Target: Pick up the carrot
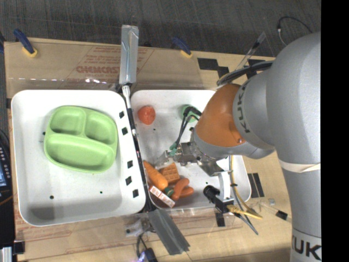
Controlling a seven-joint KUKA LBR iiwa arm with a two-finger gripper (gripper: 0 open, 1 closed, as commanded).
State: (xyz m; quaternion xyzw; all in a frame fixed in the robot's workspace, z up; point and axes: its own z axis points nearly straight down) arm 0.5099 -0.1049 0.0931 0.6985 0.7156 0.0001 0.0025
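Observation:
The carrot point(155, 176) is an orange tapered piece lying at the front left of the right bin point(163, 100), close to the divider wall. My gripper point(175, 154) hangs over the middle of that bin, just above and to the right of the carrot, under the orange wrist band point(218, 121). Nothing can be seen held in it. The arm's body hides the right half of the bin.
A tan waffle-like piece point(170, 172) touches the carrot. Small orange-red pieces point(183, 186) and a white and red packet point(159, 194) lie at the front. A red tomato point(146, 114) and a green item point(188, 111) sit at the back. The left bin holds a green divided tray point(82, 138).

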